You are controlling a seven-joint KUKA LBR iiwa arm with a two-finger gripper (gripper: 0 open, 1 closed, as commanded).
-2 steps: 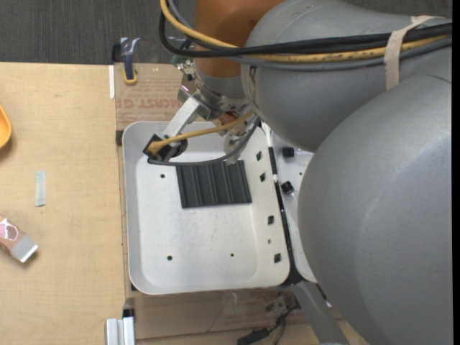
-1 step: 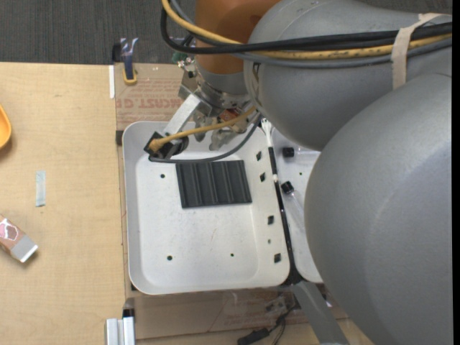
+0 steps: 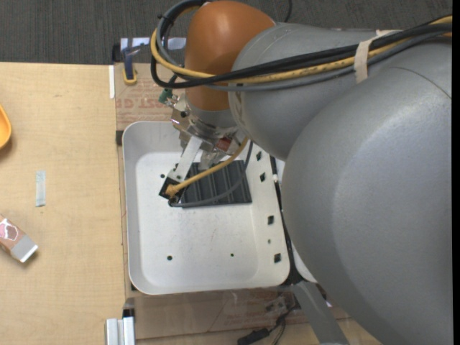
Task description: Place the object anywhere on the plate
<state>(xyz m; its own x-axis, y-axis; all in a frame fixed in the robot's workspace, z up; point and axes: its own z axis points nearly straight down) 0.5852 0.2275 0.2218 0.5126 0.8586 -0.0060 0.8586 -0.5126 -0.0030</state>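
The gripper (image 3: 214, 149) stands in the upper half of the bin (image 3: 190, 254), over the upper edge of a dark ribbed slab (image 3: 223, 185). The arm (image 3: 345, 157) hides the contact zone, so it cannot be told whether the gripper is open or closed, or whether it holds anything. The slab appears to lie flat on the bin floor, right of bin centre, and is judged to be the object. No plate can be identified with certainty. An orange item (image 3: 2, 128) lies on the table (image 3: 65, 121), well left of the bin and cut by the frame edge.

Risks:
- Grip on one edge only: the slab may pivot or slip on lifting.
- Ribbed surface: poor seating and loss of hold.
- Right bin wall near the slab: may catch it during transfer.
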